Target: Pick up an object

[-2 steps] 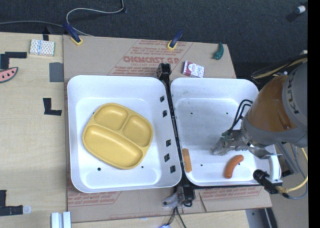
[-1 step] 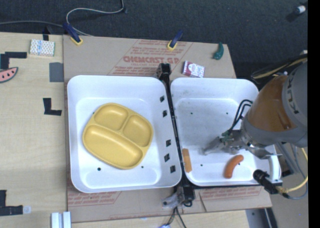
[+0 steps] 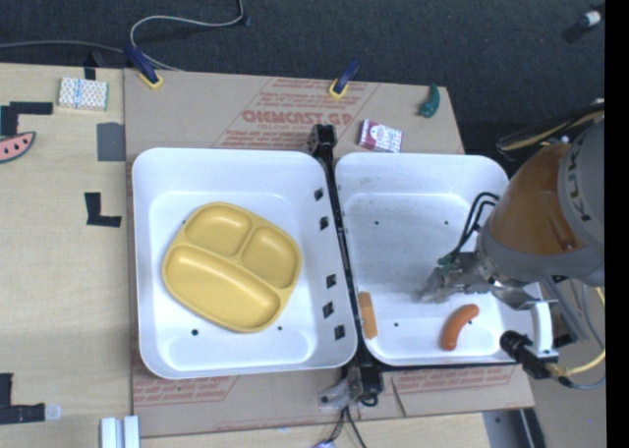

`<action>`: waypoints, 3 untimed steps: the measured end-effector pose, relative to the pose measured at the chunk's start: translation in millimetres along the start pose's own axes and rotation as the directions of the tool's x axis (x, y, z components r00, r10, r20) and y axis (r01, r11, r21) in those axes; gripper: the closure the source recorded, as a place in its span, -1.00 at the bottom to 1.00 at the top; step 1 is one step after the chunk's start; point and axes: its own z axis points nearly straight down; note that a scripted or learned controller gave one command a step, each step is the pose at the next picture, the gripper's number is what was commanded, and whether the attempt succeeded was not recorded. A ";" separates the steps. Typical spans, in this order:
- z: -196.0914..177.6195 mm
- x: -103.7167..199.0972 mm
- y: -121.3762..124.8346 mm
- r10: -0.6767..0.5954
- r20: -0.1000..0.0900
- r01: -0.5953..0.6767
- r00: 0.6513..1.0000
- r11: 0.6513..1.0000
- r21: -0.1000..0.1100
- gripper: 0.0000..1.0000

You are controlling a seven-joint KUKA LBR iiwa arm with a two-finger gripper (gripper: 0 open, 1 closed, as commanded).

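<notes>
Arm [image 3: 550,220] comes in from the right edge, orange band over the right bin [image 3: 393,181], wrist low in that bin's right half. Gripper [image 3: 444,284] sits right of frame centre, tip down near the bin floor, and nothing shows between its tips. Can't tell from this slant how far it's spread, too small and dark. Sausage [image 3: 458,326], orange-red, lies on the bin floor just below and right of the gripper, near it but apart, tilted with its upper end to the right. Second piece, a small tan-orange roll [image 3: 367,314], lies against the right bin's left wall, lower part, well apart from the gripper. Left bin [image 3: 157,181] holds a yellow tray [image 3: 231,266] with three compartments, lying flat and skewed, roughly centred in that bin. Both bins sit on a cardboard sheet [image 3: 285,112] with red print. Small red-and-white packet [image 3: 378,136] is on the cardboard just above the right bin's top edge. Yellow clamps [image 3: 343,83] at the cardboard's top edge, one upper centre, one upper left. Green item [image 3: 430,100] near the cardboard's upper right corner. Black cable [image 3: 187,19] loops over the dark floor at top.
</notes>
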 end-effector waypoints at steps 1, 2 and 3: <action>0.1 0.0 -0.1 0.000 0.000 0.000 1.000 1.000 0.000 -1.00; -9.1 1.3 0.4 -0.001 -0.002 0.001 1.000 1.000 0.000 1.00; -9.0 1.3 0.4 -0.001 -0.002 0.001 1.000 1.000 0.000 -1.00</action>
